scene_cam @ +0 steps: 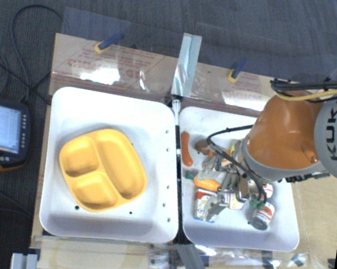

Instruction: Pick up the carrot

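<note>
The carrot (207, 183), small and orange, lies in the right bin (278, 241) left of centre. My gripper (229, 187) hangs low over the bin's middle, directly to the right of the carrot and touching or nearly touching its right end. The arm's orange band (284, 135) and wrist cables cover the bin's upper right part and hide much of the gripper body.
A reddish sausage (184, 149) lies along the right bin's left wall. A crumpled red-and-white packet (207, 205) sits below the carrot, and a small can (261, 215) lies below the gripper to the right. The left bin (57, 208) holds a yellow compartment tray (102, 168).
</note>
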